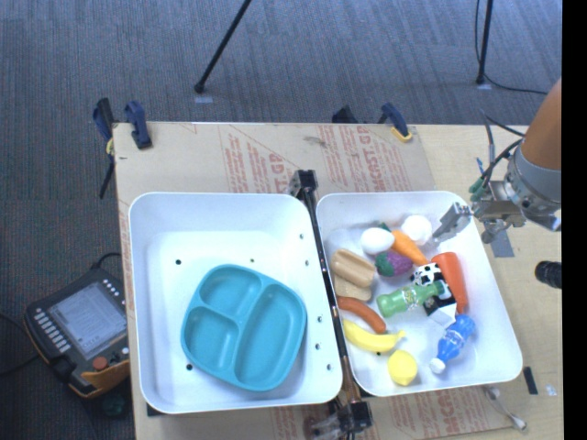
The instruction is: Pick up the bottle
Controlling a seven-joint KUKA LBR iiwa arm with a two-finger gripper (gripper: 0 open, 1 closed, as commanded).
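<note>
1. I see the gripper (465, 218) spread open and empty, over the right bin's (503, 333) far edge.
2. The bottle (411, 297) lies below-left of it, between toys; I should descend straight over its middle.

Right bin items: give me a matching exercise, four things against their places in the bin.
Things:
1. green bottle
2. blue bottle
3. banana
4. hot dog bun

Places:
A. near the bin's front right corner
B. against the bin's left wall, beside the purple toy
C. mid-bin, lying next to the cow toy
D. front part of the bin, just under the sausage

Pairs: 1-C, 2-A, 3-D, 4-B
</note>
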